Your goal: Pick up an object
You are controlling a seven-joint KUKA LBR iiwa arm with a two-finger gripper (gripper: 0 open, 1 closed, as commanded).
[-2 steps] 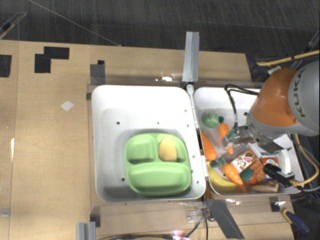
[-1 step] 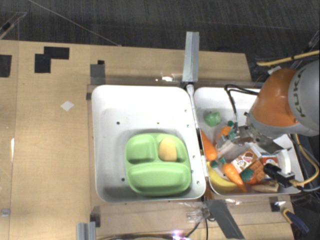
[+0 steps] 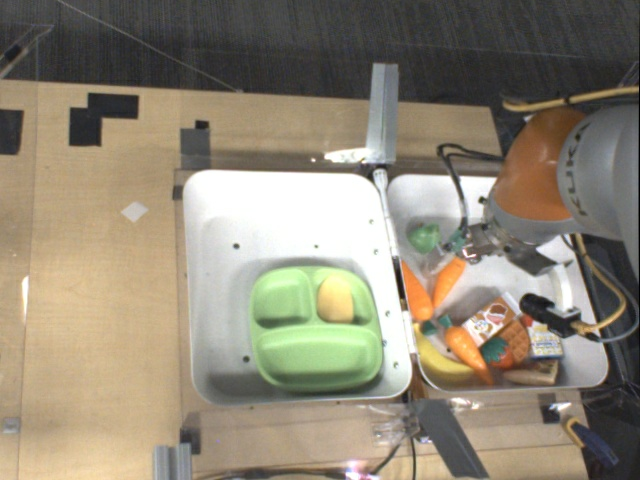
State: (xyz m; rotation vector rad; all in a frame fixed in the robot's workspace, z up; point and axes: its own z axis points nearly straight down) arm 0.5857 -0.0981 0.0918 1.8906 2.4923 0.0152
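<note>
Claw [image 3: 466,245] low in right bin [image 3: 590,373], beside carrot [image 3: 447,280]; grip state cannot be told

Arm [image 3: 560,173] reaches in from right, hand [image 3: 468,243] prob. angled down-left.

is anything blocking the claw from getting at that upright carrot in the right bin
Nothing visible does. The claw hangs at the top end of the carrot in the right bin, with bare bin floor between. A second carrot lies close on its left and could crowd a grasp.
</note>
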